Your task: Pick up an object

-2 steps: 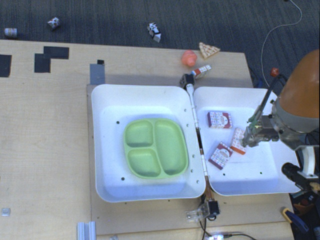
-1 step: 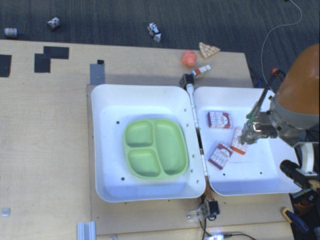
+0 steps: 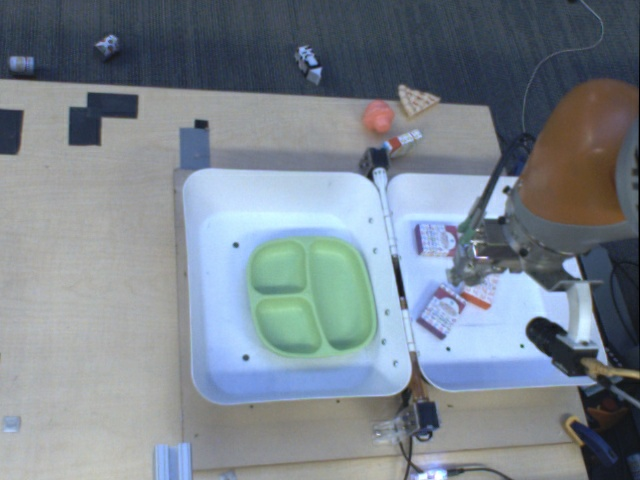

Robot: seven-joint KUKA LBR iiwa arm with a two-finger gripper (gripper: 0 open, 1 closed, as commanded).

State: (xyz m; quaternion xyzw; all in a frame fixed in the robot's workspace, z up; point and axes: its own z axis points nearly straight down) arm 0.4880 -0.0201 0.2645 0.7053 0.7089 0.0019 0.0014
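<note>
My claw [image 3: 468, 265] hangs low over the right shallow white plastic bin [image 3: 520, 363], with my grey arm and its broad orange band [image 3: 585, 153] reaching in from the right above it. I cannot tell whether the claw is released or clenched; the metal parts blur together at this slant, and nothing is plainly pinched in it. Just below and left of the claw lies a small flat packet with a dark red and white printed face [image 3: 441, 311], tilted on the bin floor. A second small red-and-white printed packet [image 3: 434, 238] lies up and to the left of the claw, nearer the bin's far wall. Right under the claw's lower right side a pale card with an orange edge [image 3: 481, 293] peeks out, possibly touching the tip, though I can't be sure. In the left shallow white plastic bin [image 3: 215, 298] sits a light green plastic tray with three compartments [image 3: 312, 296], flat in the middle. On the wooden counter [image 3: 90, 288] beyond the bins rest a small orange-pink round object [image 3: 378, 117], a tan wedge-shaped piece like a slice of pizza [image 3: 417, 100], and a small red-and-white tube [image 3: 405, 141] near the seam between the bins.
</note>
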